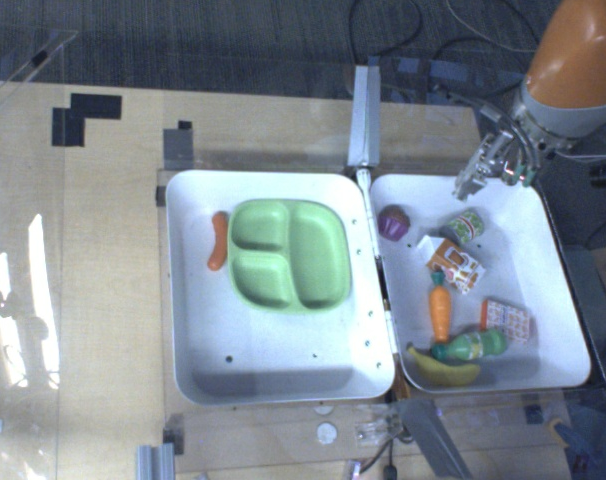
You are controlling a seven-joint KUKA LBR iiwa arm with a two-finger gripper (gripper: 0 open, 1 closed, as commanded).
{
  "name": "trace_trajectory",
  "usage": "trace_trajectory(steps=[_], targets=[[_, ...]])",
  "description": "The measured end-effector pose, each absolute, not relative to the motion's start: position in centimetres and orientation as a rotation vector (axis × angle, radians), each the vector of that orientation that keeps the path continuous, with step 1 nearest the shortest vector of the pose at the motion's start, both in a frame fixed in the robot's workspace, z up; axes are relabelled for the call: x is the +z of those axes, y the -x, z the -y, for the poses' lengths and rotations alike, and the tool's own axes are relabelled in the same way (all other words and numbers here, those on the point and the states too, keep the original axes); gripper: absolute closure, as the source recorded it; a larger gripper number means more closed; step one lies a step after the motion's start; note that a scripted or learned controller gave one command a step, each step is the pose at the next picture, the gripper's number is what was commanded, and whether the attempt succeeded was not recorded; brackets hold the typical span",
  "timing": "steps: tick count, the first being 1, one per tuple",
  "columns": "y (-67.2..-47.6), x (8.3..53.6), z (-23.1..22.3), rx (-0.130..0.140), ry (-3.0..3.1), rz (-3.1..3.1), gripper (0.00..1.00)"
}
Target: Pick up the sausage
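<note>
The sausage (pixel 218 240), a slim orange-red link, lies lengthwise in the left bin (pixel 283 380), between the bin's left wall and a green divided plate (pixel 288 254). My gripper (pixel 474 184) hangs over the far edge of the right bin (pixel 568 298), far to the right of the sausage and just above a small green can (pixel 466 227). I see nothing held in it.
The right bin holds a purple vegetable (pixel 393 222), a small orange-and-white carton (pixel 455 265), a carrot (pixel 439 309), a green bottle (pixel 470 346), a banana (pixel 443 368) and a red-patterned packet (pixel 506 319). A metal rail (pixel 363 118) runs back from between the bins.
</note>
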State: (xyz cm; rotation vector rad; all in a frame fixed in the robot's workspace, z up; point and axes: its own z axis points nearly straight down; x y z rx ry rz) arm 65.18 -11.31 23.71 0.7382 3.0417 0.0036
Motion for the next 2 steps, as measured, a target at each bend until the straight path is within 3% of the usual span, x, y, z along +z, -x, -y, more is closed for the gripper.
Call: trace_trajectory(steps=[2], targets=[[-66.3,22.9,9.0,-0.001,0.426,-3.098,1.0]])
